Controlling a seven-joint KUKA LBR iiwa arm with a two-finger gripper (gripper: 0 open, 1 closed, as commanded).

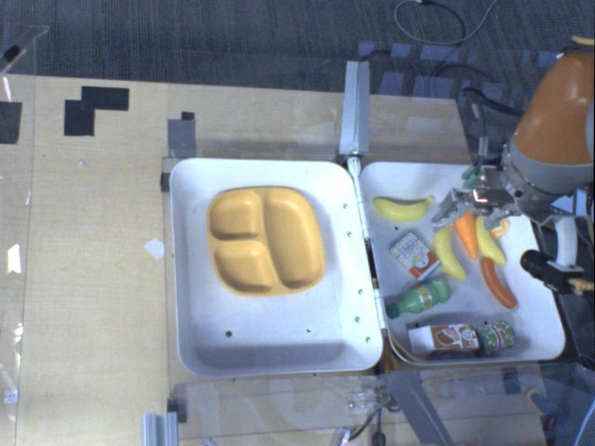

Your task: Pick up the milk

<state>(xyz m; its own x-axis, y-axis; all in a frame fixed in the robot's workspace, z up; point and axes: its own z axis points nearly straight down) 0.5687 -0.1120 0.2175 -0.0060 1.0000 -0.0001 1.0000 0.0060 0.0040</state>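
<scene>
Divided plate (266,240) in left bin (191,342); milk (413,253) in right bin (548,347).

End effector (476,203) hovers above bananas (446,249), beside milk (414,251)

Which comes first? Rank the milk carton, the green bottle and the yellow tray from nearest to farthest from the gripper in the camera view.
Measured from the gripper, at the right bin's upper right:
1. Milk carton, down-left of the gripper, mid right bin.
2. Green bottle, farther down, near the right bin's left wall.
3. Yellow tray, in the left bin, far left.
</scene>
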